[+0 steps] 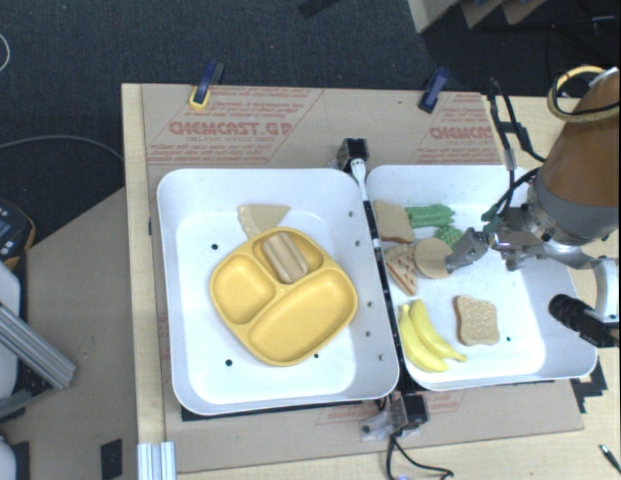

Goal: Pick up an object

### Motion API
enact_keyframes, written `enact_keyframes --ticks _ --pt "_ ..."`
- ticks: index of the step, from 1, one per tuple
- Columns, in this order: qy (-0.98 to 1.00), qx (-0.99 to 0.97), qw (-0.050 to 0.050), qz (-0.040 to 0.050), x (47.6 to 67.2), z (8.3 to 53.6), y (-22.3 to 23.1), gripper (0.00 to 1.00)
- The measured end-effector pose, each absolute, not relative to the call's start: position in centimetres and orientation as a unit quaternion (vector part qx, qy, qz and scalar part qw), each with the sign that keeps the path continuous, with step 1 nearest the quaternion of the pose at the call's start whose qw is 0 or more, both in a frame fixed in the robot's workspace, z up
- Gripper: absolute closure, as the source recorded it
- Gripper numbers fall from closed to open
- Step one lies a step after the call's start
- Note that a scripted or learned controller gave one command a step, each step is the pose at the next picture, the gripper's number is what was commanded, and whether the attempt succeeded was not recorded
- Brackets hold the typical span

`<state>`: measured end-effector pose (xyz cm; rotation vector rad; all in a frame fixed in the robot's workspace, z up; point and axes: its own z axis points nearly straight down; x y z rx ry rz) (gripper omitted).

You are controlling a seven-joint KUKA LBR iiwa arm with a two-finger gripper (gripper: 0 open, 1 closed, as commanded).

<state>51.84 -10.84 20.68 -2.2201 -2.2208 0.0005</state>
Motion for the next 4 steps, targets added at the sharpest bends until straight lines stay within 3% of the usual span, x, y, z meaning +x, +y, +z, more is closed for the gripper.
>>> enact_keyframes --ticks 1,2,3,4 --pt "-0.707 -0.707 -0.001 -0.0007 51.9 21.8 -10.8 1.0" --pt "-0.705 -0.709 -0.002 -0.0009 50.0 8.1 -13.6 1.0" --pt "-0.711 -0.703 -0.003 -0.0047 52.5 19.1 -3.6 1.0" --pt "-0.71 -0.704 0.0 -0.0022 51.2 20.6 4.0 1.0"
